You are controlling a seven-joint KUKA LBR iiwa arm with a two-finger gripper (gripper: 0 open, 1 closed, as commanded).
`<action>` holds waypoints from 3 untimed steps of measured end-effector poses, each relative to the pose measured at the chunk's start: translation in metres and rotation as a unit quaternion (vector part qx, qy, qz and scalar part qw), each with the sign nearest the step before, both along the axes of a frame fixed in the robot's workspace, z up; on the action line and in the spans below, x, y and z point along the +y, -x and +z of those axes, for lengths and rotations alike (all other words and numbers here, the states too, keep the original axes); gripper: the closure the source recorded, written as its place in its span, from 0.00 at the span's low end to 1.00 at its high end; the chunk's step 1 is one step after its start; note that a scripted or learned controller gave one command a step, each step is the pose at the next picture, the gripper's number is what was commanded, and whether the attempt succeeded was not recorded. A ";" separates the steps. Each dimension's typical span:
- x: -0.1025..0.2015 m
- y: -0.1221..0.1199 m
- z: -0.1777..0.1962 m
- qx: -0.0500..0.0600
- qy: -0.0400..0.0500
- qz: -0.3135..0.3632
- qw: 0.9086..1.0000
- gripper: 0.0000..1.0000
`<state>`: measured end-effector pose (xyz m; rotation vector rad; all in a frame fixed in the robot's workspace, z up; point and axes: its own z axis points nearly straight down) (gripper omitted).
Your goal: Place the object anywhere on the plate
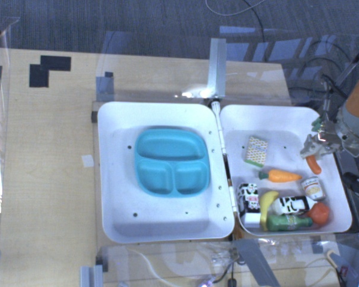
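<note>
From my seat I see the pale wooden desk (48, 178) carrying two shallow white plastic bins side by side. The left bin (116, 160) holds the light blue three-compartment plate (170, 161), lying flat near its middle.

The right bin (281, 124) holds the loose items. A small green-and-white patterned packet (256, 150) lies near the bin's centre. An orange carrot with a green top (280, 176) lies below it. Along the near edge sit a black-and-white cow-print carton (248, 197), a yellow banana (267, 207), a second black-and-white container (294, 204), a green bottle (288, 222) and a red round fruit (321, 213). A small white can with an orange label (313, 188) stands near the right wall; I can't read any of the writing.

The gripper (316, 149) hangs at the right bin's right edge with a small orange-red sausage-shaped object (313, 164) pinched in its fingers.
</note>
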<state>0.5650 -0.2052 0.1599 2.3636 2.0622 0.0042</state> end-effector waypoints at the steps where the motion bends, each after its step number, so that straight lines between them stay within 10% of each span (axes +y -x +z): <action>1: 0.071 0.001 0.027 0.000 0.000 0.078 0.997 1.00; 3: 0.231 -0.026 0.025 0.001 -0.001 0.050 0.999 1.00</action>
